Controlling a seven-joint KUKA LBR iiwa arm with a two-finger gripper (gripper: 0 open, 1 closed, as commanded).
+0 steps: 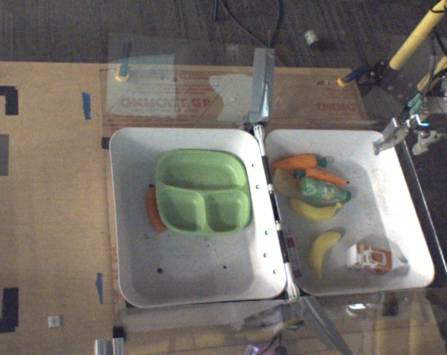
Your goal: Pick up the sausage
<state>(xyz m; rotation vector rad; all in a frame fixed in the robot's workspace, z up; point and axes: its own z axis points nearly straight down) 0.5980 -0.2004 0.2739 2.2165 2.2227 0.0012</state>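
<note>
Sausage [155,209] lies in left bin [134,272], far left of hand [408,128]; hand state unclear. Tan tabletop [46,220], dark carpet [97,13] beyond.

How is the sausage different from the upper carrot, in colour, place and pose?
The sausage is plain orange-red; the upper carrot is orange with a green end. The sausage lies in the left bin, against the left side of the green divided plate; the carrot lies in the right bin, near its top left corner. The sausage runs almost up and down in the view; the carrot lies nearly crosswise. Both are long, slim and lie flat.
</note>
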